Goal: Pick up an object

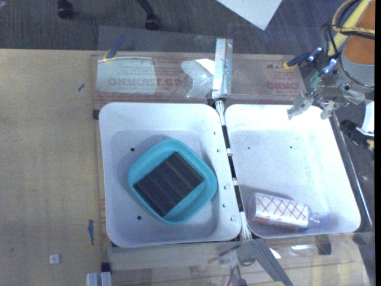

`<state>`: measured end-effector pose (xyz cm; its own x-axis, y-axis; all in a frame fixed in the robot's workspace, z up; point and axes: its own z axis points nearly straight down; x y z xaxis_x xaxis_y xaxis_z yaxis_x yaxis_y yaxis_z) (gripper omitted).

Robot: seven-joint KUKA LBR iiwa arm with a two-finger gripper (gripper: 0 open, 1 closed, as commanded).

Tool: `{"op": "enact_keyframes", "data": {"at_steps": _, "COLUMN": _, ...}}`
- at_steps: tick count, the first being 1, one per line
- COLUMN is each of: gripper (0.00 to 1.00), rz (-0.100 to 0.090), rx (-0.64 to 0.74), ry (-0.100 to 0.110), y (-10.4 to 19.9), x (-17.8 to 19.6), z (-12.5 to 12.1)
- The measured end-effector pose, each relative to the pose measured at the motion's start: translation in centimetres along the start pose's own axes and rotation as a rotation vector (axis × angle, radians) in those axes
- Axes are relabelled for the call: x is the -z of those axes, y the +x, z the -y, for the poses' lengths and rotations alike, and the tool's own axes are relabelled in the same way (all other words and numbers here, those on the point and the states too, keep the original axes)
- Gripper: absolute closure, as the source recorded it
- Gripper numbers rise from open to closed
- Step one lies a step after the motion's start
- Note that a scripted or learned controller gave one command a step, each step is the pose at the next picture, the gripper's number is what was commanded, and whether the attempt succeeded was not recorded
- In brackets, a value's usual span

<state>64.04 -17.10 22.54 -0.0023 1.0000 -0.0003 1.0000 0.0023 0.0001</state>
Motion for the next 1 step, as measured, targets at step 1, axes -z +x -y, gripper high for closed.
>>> {"op": "enact_keyframes", "data": {"at_steps": 1, "gripper": 0.00, "rz": 0.001, "rx": 0.058, "ry": 0.000, "y": -5.37, "x": -0.85, "z": 7.42}}
